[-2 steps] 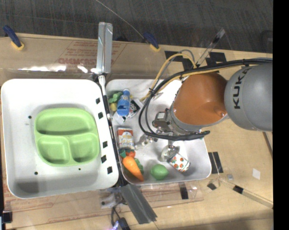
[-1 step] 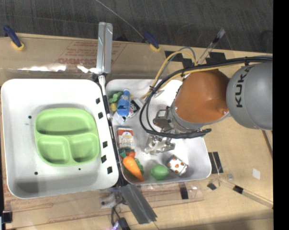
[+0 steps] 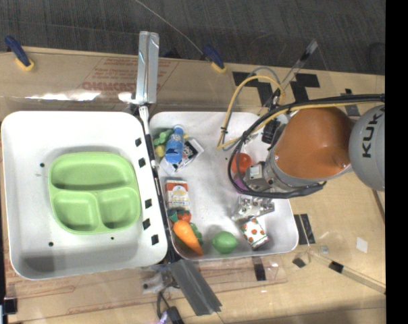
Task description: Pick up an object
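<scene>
Since my gripper (image 3: pixel 253 210), fingers' spread impossible to tell, hangs lower right over the spotted cup (image 3: pixel 255 231), I'd grasp its light, rigid rim.

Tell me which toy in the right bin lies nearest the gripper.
The white cup with red dots, just below the gripper. The green ball and carrot lie farther left.

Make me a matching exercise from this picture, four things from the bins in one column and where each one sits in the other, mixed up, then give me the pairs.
Things:
1. green divided tray
2. toy carrot
3. blue bottle
4. green ball

Places:
A. right bin, upper left corner
B. middle of the left bin
C. right bin, near edge, just right of the carrot
D. right bin, lower left corner

Pairs: 1-B, 2-D, 3-A, 4-C
</scene>
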